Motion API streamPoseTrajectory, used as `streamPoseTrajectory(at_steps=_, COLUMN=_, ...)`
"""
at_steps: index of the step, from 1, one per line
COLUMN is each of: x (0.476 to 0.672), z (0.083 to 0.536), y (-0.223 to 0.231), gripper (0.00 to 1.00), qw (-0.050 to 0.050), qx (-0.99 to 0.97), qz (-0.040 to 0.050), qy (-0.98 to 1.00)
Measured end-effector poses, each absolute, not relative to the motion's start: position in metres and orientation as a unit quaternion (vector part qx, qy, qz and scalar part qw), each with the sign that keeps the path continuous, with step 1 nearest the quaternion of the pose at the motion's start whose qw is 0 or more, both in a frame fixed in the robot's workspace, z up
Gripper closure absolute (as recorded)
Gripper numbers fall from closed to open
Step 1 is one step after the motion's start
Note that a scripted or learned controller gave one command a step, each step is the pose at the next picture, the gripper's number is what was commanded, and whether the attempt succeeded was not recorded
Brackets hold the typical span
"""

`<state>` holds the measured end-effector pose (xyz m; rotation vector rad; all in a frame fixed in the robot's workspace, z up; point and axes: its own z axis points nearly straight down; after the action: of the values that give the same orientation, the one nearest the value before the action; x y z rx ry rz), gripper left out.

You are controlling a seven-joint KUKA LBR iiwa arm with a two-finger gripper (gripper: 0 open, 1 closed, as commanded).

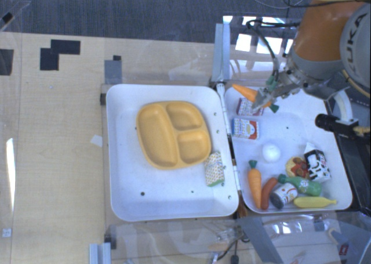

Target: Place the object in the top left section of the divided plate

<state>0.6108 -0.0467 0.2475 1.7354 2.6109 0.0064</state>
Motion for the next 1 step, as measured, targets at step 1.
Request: streamPoseTrajectory(at_steps=1, x=0.6369, z=0.2431, y=0.0583, gripper=1.00, qw=0.002, qx=0.558, qz=0.0020, qy=0.830)
